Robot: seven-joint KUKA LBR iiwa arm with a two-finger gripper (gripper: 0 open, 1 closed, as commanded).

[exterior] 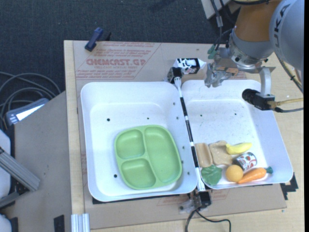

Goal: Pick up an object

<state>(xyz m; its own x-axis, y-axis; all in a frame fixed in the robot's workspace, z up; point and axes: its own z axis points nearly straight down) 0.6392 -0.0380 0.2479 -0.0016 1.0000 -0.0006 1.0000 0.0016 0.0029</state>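
Note:
Toy food lies bunched in the near corner of the right bin [227, 112]: a yellow banana [239, 148], tan bread slices [213, 153], a red and white can [246, 161], an orange ball [234, 173], a carrot [253, 175] and a green leaf [211, 174]. My gripper [214, 80] hangs over the far edge of the right bin, well away from the food, with nothing seen between its fingers.
The left bin [96, 105] holds a green divided plate [146, 156]. A black and white tag [186, 65] sits behind the bins. A black camera mount [257, 98] sticks out at the right bin's right side. A blue clip [93, 38] lies on the bench corner.

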